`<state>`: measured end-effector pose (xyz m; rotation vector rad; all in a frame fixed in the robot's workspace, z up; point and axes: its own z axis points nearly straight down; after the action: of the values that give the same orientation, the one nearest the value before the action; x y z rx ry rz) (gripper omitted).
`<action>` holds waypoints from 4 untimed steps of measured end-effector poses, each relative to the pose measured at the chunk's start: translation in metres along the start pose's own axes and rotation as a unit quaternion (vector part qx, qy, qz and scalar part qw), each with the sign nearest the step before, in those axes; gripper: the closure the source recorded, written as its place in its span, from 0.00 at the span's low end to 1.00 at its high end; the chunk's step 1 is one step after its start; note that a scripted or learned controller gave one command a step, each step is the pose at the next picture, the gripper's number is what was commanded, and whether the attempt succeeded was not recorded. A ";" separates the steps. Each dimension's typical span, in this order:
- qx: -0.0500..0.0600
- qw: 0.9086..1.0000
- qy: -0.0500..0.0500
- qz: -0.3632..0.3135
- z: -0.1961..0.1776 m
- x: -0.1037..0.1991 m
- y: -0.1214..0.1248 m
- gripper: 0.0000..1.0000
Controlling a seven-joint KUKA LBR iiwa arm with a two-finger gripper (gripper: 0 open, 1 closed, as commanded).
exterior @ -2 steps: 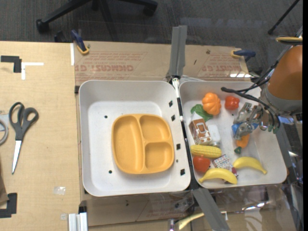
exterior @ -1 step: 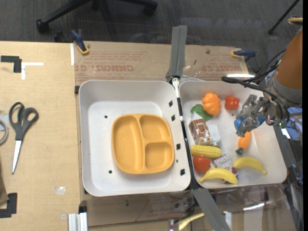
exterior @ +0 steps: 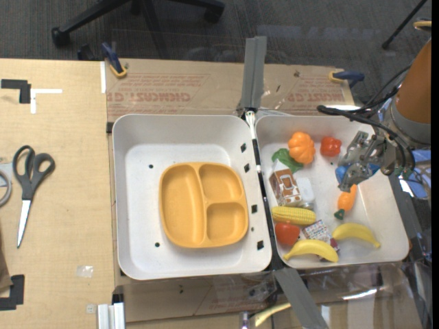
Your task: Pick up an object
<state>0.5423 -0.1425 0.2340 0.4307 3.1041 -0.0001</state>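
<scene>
Seen from above at a slant, a wooden bench holds two shallow white bins side by side. The left bin [exterior: 130, 204] contains a yellow divided plate [exterior: 204, 204] lying flat near its middle. The right bin [exterior: 391, 214] holds a scatter of toy food: a small orange pumpkin [exterior: 301, 147] and a red pepper [exterior: 330, 145] near the far wall, a brown packet [exterior: 286, 188] below them, a corn cob [exterior: 293, 215], a tomato [exterior: 287, 233], a carrot [exterior: 346, 201], and two bananas [exterior: 312, 250] [exterior: 357, 234] near the front wall. The grey arm with its orange band [exterior: 415, 91] reaches in from the right. Its gripper [exterior: 351, 175] hangs over the right bin, just above the carrot, with the pepper nearby on its far side. The fingers look close together, with nothing visibly between them. Black-handled scissors [exterior: 29, 184] lie on the bench well left of the bins.
</scene>
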 end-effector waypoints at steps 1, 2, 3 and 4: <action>0.000 0.976 0.003 -0.217 0.142 0.053 -0.051 1.00; 0.001 0.999 0.003 0.054 0.142 0.042 0.009 1.00; 0.000 0.998 0.002 -0.064 0.036 0.011 -0.046 1.00; 0.001 0.987 0.002 0.158 0.142 -0.013 0.017 1.00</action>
<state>0.5603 -0.1293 0.0923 0.9162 3.0025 -0.0003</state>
